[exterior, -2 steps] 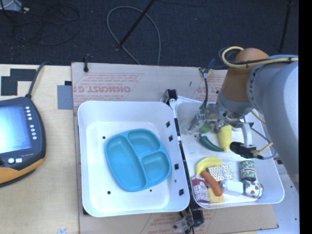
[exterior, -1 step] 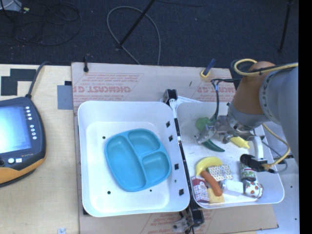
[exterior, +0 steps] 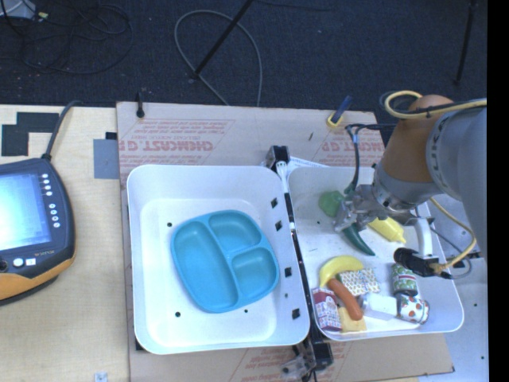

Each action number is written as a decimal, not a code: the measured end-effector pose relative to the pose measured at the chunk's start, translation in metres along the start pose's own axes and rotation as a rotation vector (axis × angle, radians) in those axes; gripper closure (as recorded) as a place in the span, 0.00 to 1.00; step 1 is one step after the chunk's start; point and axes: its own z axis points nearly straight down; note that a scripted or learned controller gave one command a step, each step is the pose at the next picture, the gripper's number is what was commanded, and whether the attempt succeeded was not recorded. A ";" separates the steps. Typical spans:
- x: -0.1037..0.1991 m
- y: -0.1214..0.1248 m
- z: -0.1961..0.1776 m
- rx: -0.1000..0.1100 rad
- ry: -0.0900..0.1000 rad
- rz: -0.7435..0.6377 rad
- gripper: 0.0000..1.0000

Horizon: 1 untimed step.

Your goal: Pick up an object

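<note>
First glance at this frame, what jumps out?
The blue divided plate lying alone in the left bin draws the eye first. Next is the grey arm with its orange band reaching in from the right, its hand low over the right bin beside a green toy. Below it lies a small heap of toy food: a yellow banana, a sausage and small cans.

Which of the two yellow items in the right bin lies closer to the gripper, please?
The yellow piece just right of the gripper, near the arm. The banana lies lower down, beside the orange sausage.
</note>
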 end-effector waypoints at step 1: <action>0.077 -0.022 -0.094 -0.009 0.000 -0.008 1.00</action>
